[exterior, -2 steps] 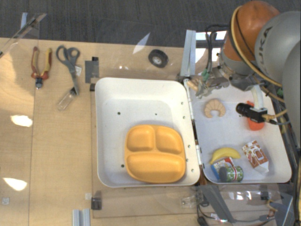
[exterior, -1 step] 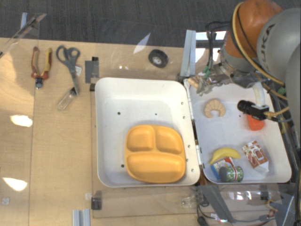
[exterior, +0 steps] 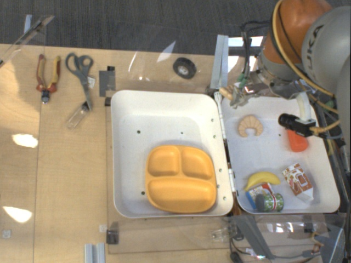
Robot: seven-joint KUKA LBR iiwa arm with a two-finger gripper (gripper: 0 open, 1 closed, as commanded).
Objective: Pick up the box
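The box is a small red-and-white carton lying tilted near the front right corner of the right bin. My gripper hangs over the far left corner of that bin, well away from the box and with nothing visibly held. The grey arm with its orange band reaches in from the upper right.
The right bin also holds a croissant, an orange object, a banana and a green can on a red-blue packet. A yellow divided tray lies in the left bin. Scissors and pliers rest on the bench.
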